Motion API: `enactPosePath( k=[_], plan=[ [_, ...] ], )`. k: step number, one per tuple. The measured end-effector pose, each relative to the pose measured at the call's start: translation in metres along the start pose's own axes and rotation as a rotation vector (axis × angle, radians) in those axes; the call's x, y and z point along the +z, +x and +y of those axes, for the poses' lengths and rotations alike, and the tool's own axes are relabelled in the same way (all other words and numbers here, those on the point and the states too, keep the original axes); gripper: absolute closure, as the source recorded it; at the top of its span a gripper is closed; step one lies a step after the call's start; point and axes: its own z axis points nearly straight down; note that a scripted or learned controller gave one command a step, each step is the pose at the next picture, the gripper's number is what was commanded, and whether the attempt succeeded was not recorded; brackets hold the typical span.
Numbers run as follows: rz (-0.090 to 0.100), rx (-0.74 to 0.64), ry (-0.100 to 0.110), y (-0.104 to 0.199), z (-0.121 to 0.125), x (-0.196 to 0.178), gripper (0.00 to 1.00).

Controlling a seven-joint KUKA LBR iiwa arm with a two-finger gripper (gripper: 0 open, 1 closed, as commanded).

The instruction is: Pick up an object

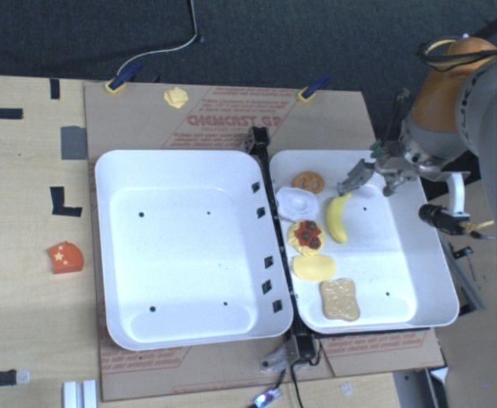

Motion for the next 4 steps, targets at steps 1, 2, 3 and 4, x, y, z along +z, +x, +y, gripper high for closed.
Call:
enactPosePath(
  k=[1,2,3,4],
  plan=[
    [0.001,0.0,0.004,0.001,0.018,0.069,0.0],
    [0.001,0.001,0.004,0.04,0.027,0.067,0.0],
    [0.001,0.003,0.004,0.042,-0.013,0.066,0.0],
    [0.001,0.001,0.003,0.043,-0.011,0.056,1.0]
  ],
)
